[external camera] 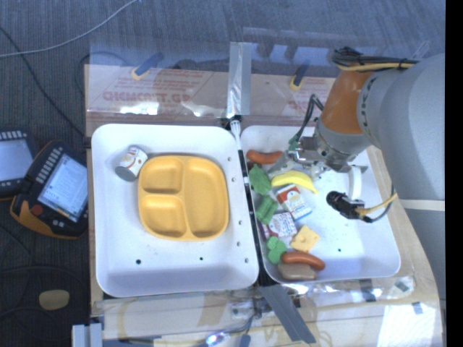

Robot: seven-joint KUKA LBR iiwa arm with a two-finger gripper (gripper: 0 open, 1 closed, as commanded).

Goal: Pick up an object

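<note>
The right bin holds a pile of toy food along its left side. At the top of the pile lies a sausage, with a yellow banana below it, then green pieces, small cartons, a cheese wedge and a hot dog. My gripper hangs low over the upper part of this bin, just above and right of the banana. Nothing shows in its grasp.
In the left bin sit a yellow divided plate and a small tipped can. A black cable connector dangles from the arm over the right bin. A handheld pendant lies on the floor at left.
</note>
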